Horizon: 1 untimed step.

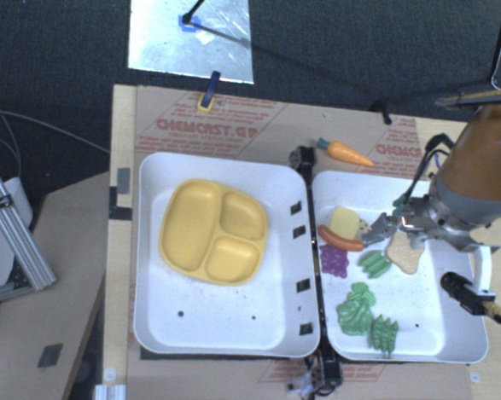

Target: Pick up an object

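Grey metal gripper [383, 230] low in the right bin [455, 333], fingers spread apart, nothing between them.

Its fingertips hang just beside the yellow cheese wedge [345, 220] and the red sausage [340, 239], which lie near the bin's left wall; whether they touch either I cannot tell. A purple grape bunch [334, 261] sits below the sausage, a green pea pod [374, 262] and a tan bread slice [403, 254] under the wrist, broccoli [357, 308] and green beans [384, 333] nearer the front. Left bin [174, 318] holds a yellow divided plate [213, 232]. An orange carrot [346, 153] rests on the cardboard behind the bins.
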Available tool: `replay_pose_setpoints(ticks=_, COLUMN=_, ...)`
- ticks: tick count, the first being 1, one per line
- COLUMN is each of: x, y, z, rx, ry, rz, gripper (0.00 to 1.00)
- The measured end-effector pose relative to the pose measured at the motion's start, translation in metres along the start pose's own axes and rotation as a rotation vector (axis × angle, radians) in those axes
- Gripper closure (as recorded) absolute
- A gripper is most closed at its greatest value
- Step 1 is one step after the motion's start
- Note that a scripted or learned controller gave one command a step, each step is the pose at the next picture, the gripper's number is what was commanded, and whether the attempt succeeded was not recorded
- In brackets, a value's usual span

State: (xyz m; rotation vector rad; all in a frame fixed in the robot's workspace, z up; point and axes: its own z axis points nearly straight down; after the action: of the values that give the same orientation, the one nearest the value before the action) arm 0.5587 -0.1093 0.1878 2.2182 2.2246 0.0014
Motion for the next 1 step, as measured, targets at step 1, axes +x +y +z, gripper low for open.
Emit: replay_pose_setpoints(ticks=1, x=0.0044, y=0.0280, z=0.1080, rx=-0.001, ry=0.000, rz=-0.002, gripper=0.00)
